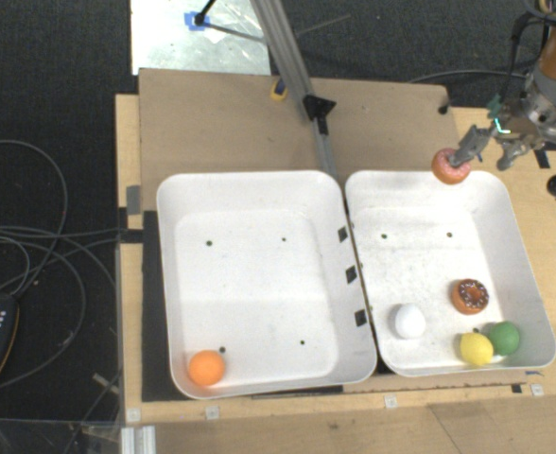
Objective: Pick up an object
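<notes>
Hanging above the right bin's (519, 220) far rim, end effector (475, 153) clamped on pink donut (450, 166), donut tilted, no long axis.

Both bins (259, 192) are looking like smooth white plastic, slightly glossy, right bin (429, 197) showing faint speckling. Bench top (373, 112) is reading as matt brown board. Far floor (51, 55) is looking like dark rough carpet. Slanted pole (283, 41) is showing as brushed grey metal. Pink doughnut (451, 166) and brown doughnut (469, 296) are looking glossy; orange ball (206, 368) matt.
</notes>
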Action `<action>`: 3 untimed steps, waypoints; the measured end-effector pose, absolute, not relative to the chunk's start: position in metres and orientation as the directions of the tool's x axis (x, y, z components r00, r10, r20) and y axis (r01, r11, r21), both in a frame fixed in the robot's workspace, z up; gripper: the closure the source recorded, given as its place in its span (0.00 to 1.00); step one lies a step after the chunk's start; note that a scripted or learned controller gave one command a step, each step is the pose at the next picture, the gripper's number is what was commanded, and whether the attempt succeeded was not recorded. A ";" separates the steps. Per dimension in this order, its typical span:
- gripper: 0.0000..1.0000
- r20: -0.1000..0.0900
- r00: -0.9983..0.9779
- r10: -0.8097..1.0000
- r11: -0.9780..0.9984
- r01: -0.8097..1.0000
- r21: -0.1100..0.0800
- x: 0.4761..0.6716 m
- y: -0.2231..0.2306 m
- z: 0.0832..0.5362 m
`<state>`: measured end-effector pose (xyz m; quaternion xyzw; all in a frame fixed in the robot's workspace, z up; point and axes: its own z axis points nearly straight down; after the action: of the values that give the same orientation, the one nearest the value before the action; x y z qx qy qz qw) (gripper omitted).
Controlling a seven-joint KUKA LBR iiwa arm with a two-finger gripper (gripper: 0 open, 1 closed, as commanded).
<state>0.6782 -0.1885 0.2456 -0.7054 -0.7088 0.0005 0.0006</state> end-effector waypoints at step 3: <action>0.00 0.000 -0.006 1.000 0.006 1.000 -0.004 0.674 -0.184 0.123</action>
<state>0.6743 -0.1841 0.1234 -0.7051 -0.7091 0.0012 0.0014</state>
